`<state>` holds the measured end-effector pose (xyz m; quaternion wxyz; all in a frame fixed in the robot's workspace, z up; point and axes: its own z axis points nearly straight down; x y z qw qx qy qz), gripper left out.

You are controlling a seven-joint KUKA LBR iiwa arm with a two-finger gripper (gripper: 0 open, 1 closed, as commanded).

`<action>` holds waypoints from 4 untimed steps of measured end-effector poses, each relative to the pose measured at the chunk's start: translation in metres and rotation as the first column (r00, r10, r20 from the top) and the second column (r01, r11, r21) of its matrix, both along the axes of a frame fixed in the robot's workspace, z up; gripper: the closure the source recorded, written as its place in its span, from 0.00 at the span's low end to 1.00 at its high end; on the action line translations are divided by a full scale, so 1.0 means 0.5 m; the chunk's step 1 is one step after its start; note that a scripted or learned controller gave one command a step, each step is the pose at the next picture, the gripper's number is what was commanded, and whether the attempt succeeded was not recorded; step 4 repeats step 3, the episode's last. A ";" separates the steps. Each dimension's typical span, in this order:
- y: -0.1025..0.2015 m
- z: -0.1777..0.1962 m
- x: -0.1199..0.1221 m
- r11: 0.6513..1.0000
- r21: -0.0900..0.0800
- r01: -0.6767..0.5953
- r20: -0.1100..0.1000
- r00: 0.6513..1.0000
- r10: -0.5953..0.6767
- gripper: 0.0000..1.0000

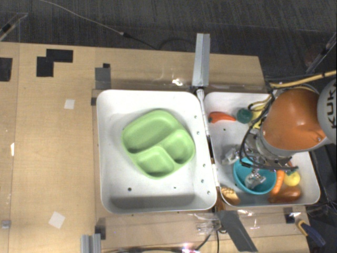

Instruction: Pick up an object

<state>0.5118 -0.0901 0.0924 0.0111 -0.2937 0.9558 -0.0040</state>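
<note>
Item 1: teal bowl [254, 181], right bin [315, 190], front part, directly beneath gripper [256, 179]. Jaws' state: cannot tell. Likely light, rigid, slick plastic; thin rim judged the best hold.

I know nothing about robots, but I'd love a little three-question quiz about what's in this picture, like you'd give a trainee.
1. True or false: the green divided plate lies in the same bin as the gripper.
2. Which thing sits right below the gripper? A) the teal bowl B) the orange carrot-like piece C) the green plate
3. Fill in: the arm's wrist carries a large ____ coloured band.

Key:
1. False. The plate lies in the left bin; the gripper hangs over the right bin.
2. A.
3. Orange.
</note>
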 end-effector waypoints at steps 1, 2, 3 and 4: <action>0.001 0.000 -0.019 1.000 -0.001 0.001 0.002 1.000 -0.001 0.00; -0.019 -0.001 -0.018 0.996 0.005 0.090 -0.003 0.996 -0.090 0.00; -0.021 0.000 -0.011 1.000 0.000 -0.004 -0.002 1.000 0.004 0.00; -0.021 0.000 -0.011 1.000 0.000 -0.004 -0.002 1.000 0.004 0.00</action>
